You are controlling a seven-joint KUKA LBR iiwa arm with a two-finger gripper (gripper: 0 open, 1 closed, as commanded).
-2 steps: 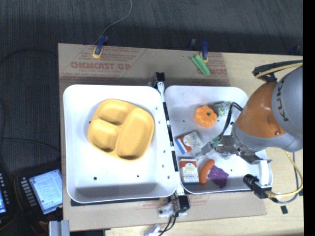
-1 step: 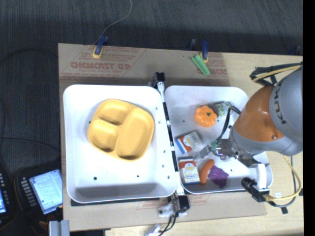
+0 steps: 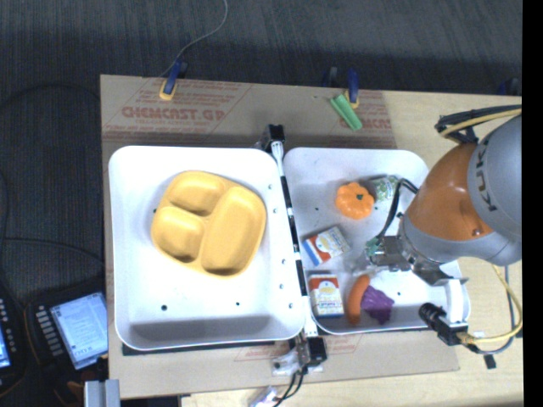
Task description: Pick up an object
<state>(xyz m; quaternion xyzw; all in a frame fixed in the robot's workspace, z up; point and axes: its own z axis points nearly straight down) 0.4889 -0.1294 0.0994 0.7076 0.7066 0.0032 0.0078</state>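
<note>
The right bin [image 3: 339,164] holds a small orange pumpkin [image 3: 355,199], a red, white and blue carton [image 3: 327,244], a second small carton [image 3: 326,296], an orange carrot-like piece [image 3: 357,296] and a purple object [image 3: 378,304]. A clear wrapper with green bits [image 3: 386,186] lies by the pumpkin. My gripper [image 3: 381,255] hangs low over the bin's right half, just above the carrot piece and the purple object. The wrist's grey and orange body covers most of it.
In the left bin [image 3: 127,227] lies a yellow three-compartment plate [image 3: 208,220]. A black divider [image 3: 287,219] runs between the bins. A green clip [image 3: 346,111] and a blue clip [image 3: 172,80] sit on the cardboard behind them.
</note>
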